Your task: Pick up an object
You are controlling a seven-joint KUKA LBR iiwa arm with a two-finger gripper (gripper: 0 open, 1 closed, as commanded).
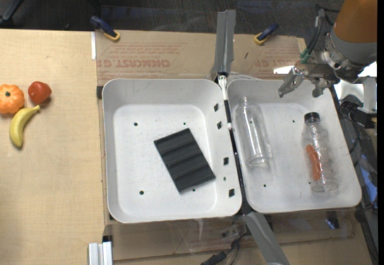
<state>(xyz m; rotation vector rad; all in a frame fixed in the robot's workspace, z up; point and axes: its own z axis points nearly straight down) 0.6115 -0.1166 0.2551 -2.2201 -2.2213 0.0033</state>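
White plastic bins sit side by side on the bench, left bin [111,138] and right bin [288,198]. My gripper [303,81] hangs over the far edge of the right bin, toward its far right corner, fingers spread apart, nothing between them. Candidates in the right bin: a clear cylinder tube [252,135] lying along the left wall, and a clear bottle with dark cap [317,153] lying near the right wall, cap pointing to the far edge, something orange inside. Left bin has a black ridged block [184,160] lying flat near its centre, skewed diagonal. Off to the left edge of the bench: a banana [19,127], an orange [9,99] and a red fruit [39,92], touching in a cluster, outside both bins. Step looks like approach, no target reached yet. The bottle is the nearest pick, just toward the near edge from my fingers. Next move probably: shift over the bottle's body, turn the fingers across its width, descend, close. Risk: round clear plastic may roll or slip out.
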